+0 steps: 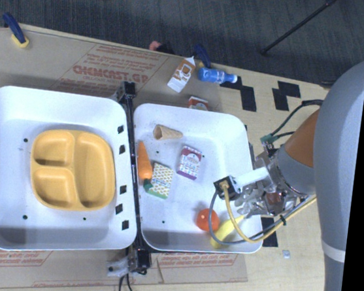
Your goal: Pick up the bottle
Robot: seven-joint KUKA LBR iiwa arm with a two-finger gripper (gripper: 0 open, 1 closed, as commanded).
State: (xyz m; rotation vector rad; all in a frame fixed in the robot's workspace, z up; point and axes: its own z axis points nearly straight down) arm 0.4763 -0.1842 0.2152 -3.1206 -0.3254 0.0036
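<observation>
Camera view: arm (338,161) reaches from the right over the right bin (248,143). Left bin (3,152) holds a yellow tray (72,169). Gripper (244,205) hangs above the right bin's near right corner, by an orange ball (206,219); its opening cannot be told. Bottle (217,77) lies outside the bins, on the bench beyond the right bin, well apart from the gripper.
</observation>
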